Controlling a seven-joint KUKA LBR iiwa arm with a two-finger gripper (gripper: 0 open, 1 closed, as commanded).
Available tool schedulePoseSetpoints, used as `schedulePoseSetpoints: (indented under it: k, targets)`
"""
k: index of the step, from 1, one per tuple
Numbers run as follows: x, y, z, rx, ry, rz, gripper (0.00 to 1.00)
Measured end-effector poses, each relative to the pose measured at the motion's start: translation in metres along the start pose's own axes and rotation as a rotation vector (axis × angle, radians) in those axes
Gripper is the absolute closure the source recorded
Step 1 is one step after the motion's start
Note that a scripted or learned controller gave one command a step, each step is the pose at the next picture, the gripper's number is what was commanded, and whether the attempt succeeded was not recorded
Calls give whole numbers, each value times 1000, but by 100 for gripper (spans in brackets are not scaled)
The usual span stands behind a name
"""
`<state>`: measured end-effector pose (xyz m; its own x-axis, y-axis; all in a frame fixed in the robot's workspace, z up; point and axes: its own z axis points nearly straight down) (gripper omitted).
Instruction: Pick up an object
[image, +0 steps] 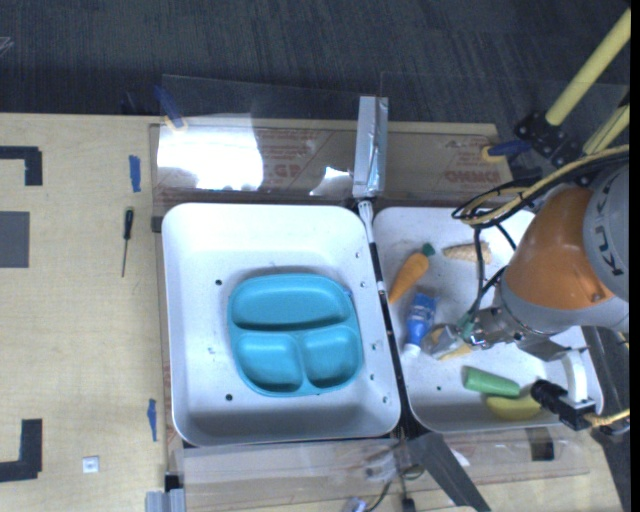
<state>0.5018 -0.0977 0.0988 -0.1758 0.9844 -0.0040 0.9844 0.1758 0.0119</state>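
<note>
Camera view: the tool (462, 335) reaches low into the right bin (440, 395), among a blue bottle (418, 318), orange carrot (408, 275), green piece (490, 381) and yellow banana (512, 406); I cannot tell its grip state. A teal divided tray (294, 332) lies in the left bin (190, 300).

Faint reddish print marks the cardboard (300, 150) behind the bins, too blurred to read.

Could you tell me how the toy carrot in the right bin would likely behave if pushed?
The carrot looks rounded and tapered, so it would probably roll in a curve. It seems moulded plastic, so likely stiff and light. It lies by the bin wall, which may stop it.
</note>
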Motion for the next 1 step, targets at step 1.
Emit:
schedulePoseSetpoints:
  k: [1]
  targets:
    - [31, 103, -89, 2, 4, 92, 100]
